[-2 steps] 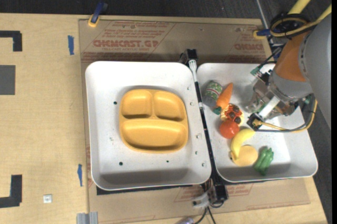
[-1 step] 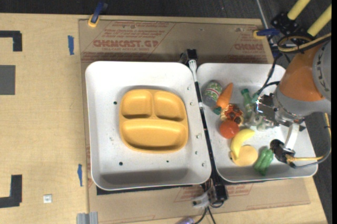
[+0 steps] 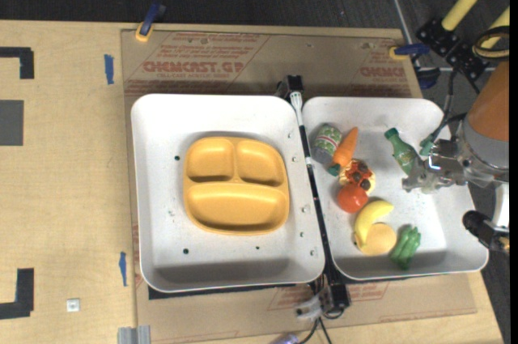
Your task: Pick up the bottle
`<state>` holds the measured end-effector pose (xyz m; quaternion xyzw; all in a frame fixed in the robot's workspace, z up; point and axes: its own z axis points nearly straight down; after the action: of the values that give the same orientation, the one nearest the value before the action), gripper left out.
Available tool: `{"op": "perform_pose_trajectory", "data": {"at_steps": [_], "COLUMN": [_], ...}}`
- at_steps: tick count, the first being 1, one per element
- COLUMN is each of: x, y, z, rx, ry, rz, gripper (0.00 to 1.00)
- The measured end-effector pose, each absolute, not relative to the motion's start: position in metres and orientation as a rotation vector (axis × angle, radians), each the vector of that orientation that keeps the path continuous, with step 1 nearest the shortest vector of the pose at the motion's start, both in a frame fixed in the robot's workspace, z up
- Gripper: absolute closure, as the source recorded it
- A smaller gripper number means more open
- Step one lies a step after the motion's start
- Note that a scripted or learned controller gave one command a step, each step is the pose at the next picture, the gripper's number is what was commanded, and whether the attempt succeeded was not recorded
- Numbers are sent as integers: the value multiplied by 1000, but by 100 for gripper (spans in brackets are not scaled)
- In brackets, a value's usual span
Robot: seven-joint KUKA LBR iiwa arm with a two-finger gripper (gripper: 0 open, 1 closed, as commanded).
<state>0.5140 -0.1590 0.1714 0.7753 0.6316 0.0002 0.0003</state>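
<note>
- A yellow divided tray [image 3: 236, 182] sits in the middle of the left white bin [image 3: 154, 197] on the desk [image 3: 65, 172].
- In the right white bin [image 3: 429, 253], a carrot [image 3: 346, 144] leans against a green-labelled can [image 3: 326, 140].
- A red tomato [image 3: 351, 197] lies just below a small orange-and-red toy [image 3: 357, 172].
- A banana [image 3: 370, 218] touches a lemon [image 3: 379, 239], with a green pepper [image 3: 405, 244] beside them.

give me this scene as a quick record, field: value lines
bottle: green, right bin, near far right corner
gripper: just right of bottle, over right bin
left bin: holds yellow tray
other items in right bin: can, carrot, tomato, banana, green pepper
</note>
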Motion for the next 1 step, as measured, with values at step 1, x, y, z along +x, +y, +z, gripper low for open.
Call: {"op": "perform_pose_trajectory", "data": {"at_steps": [1], "x": [560], "y": [-207], "z": [108], "rx": [1663], "ry": [2661], "rz": [1], "gripper": [100]}}
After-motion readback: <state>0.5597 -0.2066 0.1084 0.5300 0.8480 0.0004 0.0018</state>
